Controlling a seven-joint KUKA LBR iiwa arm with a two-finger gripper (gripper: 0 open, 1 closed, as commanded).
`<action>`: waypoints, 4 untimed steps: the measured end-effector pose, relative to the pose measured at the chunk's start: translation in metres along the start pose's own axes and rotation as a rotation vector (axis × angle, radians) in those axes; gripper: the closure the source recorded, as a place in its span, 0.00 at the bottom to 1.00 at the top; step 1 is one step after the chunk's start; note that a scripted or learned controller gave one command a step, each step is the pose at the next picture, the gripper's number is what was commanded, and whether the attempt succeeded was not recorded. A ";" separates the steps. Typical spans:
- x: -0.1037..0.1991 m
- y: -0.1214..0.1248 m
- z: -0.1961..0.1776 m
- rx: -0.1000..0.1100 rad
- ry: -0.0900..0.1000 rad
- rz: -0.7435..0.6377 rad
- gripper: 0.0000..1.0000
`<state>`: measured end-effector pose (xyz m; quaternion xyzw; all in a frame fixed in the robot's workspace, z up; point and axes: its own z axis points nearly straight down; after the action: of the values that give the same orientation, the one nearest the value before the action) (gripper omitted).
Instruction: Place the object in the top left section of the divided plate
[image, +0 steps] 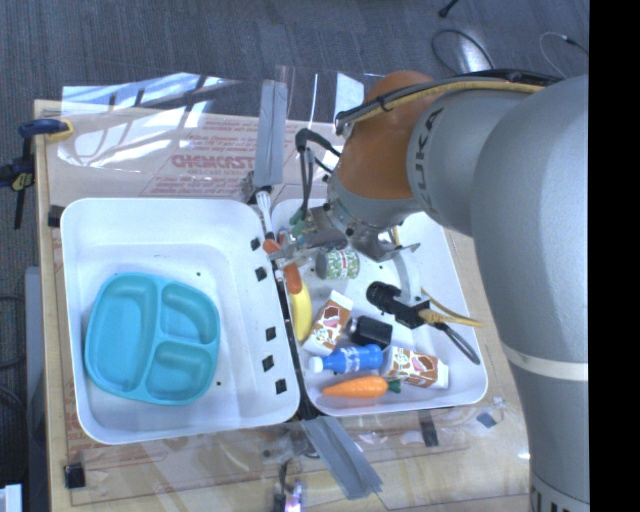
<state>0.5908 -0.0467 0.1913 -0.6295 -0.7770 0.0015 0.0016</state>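
Whether the jaws are being held open or shut cannot be told, since the wrist is being seen from above and is hiding them. At the far left, the divided plate (150, 342) is being carried flat in the left bin (90, 225); it is teal, with one large section on its left side and two smaller ones on its right, and nothing is being held in any of them. Across the seam between the bins, the right bin (462, 300) is being crowded with candidates: a banana (299, 312) along its left wall, a small printed carton (331, 325) just beside it, a blue bottle (351, 358) and a carrot (353, 388) toward the near edge, and a green-and-white can (340, 263) higher up. The gripper (305, 238) is being lowered over the upper left corner of this bin, close to the can and to the banana's top end. Which of these is the task's object cannot be fixed from the view (nothing is being seen clamped), so the step in hand is being judged as the pick. For it to go well, one item should be singled out and the descent centred on it, so that neighbours touching it are not being dragged along; the bin wall close by should be cleared. The lift should then be carried leftward over the seam and the release made low over the plate's upper left section.
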 end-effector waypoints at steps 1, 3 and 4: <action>0.083 -0.012 0.001 0.001 -0.001 0.009 1.00; 0.136 -0.032 0.001 0.000 -0.001 -0.265 0.00; 0.208 -0.046 0.066 0.002 0.000 -0.505 0.00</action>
<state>0.5023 0.1471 0.1258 -0.4153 -0.9097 0.0018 0.0022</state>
